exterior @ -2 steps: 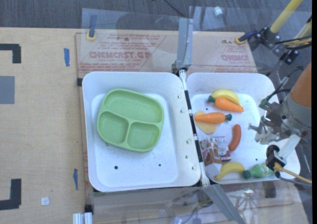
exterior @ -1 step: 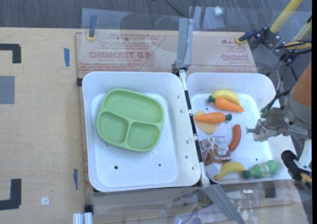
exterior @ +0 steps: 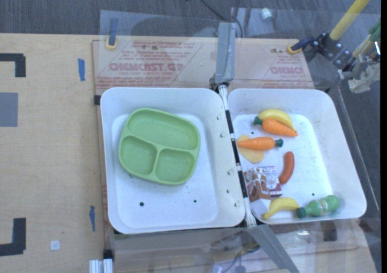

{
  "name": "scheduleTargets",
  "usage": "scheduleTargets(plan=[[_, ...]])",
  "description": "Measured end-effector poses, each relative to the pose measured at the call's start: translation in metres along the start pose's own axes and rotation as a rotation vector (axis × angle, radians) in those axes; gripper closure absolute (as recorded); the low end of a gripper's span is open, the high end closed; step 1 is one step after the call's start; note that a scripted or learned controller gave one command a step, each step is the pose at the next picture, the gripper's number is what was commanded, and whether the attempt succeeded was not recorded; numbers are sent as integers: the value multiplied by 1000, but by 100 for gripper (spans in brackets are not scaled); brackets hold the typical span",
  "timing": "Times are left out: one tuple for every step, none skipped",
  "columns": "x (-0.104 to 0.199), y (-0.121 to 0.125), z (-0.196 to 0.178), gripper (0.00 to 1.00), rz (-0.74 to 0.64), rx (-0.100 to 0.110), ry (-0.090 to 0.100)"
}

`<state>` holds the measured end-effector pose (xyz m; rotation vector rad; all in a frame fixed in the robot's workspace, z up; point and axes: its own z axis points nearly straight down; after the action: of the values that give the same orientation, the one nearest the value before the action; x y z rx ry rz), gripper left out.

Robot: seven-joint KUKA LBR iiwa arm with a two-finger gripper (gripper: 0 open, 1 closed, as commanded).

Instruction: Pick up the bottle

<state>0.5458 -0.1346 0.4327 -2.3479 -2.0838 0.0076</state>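
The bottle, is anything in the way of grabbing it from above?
Nothing lies on the bottle; it lies on its side in the right bin's near corner. A banana touches or almost touches its cap end, and the bin wall runs close along its far side, so fingers have little room there.

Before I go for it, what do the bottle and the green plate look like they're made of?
Bottle: probably plastic, green and slightly see-through, with a glossy highlight on its side; it lies flat in the right bin. Plate: likely moulded plastic, light green, matte to satin with soft sheen on its rounded compartment rims, in the left bin. Neither is certain from looks alone.
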Motion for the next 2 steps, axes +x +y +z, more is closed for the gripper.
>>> scheduleTargets(plan=[[-7, 60, 0, 100, 54, -1, 0], [30, 103, 0, 100, 356, -1, -1]])
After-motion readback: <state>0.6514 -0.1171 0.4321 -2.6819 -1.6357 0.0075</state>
